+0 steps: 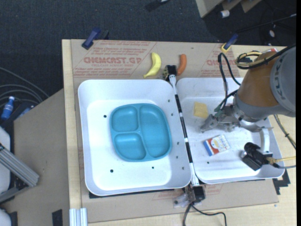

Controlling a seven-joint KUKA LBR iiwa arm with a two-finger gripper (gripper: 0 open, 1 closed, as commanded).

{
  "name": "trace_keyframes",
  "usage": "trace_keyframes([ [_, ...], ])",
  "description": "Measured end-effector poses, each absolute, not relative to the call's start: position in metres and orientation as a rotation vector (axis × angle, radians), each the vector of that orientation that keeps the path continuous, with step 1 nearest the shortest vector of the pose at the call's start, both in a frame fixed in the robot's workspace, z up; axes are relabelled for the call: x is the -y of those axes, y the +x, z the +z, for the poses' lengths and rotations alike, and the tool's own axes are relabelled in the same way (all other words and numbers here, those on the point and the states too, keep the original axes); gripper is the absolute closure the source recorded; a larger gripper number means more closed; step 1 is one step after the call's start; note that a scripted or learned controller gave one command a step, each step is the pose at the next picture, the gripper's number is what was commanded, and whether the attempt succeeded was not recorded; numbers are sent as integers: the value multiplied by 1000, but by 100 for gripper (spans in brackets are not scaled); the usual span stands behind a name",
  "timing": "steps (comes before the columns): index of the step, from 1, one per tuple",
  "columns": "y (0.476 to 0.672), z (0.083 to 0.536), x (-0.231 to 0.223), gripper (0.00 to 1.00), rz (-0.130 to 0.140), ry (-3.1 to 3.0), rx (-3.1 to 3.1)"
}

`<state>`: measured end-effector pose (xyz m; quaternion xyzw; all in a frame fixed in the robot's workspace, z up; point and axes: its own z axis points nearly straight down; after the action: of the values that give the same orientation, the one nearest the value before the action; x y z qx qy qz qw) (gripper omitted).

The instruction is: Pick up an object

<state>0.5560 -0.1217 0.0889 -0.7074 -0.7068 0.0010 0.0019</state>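
Because the small card packet (217, 145) lay flat in the right bin (235, 173), I hung my tool (212, 122) just above it, beside the yellow block (201, 110). Whether that tool was clenched or released, I could not tell.

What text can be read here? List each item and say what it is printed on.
"CHEMCAST GP" in red, repeated on the brown protective sheet covering the bench behind the bins; the copy at the far right is partly hidden.
The small red, white and blue packet in the right bin carries print too blurred to read.
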Motion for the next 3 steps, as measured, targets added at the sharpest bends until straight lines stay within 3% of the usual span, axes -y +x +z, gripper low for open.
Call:
trace_keyframes([
  [1, 635, 85, 100, 0, -1, -2221, 2223],
  [2, 639, 99, 100, 100, -12, -2226, 2229],
  [3, 636, 95, 100, 0, -4, -2223, 2224],
])
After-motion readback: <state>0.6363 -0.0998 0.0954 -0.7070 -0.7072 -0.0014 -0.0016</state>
